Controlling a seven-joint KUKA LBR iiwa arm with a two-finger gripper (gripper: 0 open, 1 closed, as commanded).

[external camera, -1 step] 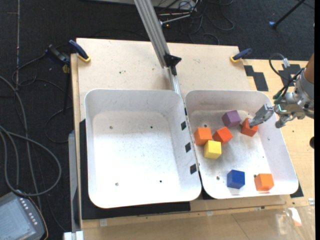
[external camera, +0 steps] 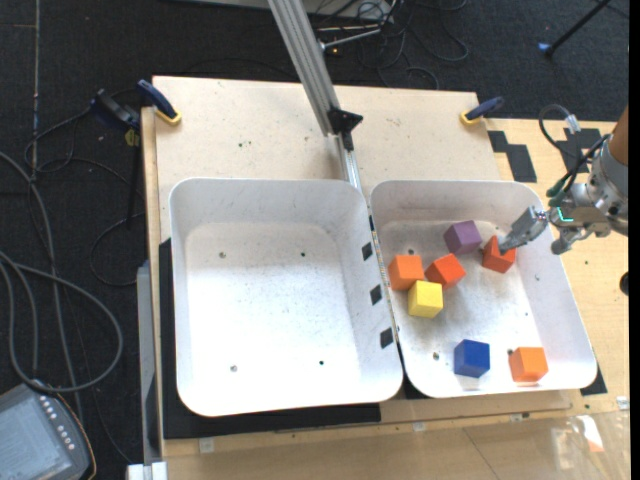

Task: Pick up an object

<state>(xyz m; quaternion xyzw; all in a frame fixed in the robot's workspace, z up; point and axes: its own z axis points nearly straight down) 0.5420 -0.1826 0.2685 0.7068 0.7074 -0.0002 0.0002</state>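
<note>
Gripper (external camera: 524, 230) reaches in from the right over the right bin (external camera: 570, 308), tip touching or just above the red block (external camera: 497, 255) near the far right wall. Block lies just left and below. Whether the gripper grasps it: cannot tell.

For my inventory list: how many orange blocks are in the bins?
3, all in the right bin: two orange blocks side by side near its middle, one at the near right corner. None seems hidden.
</note>
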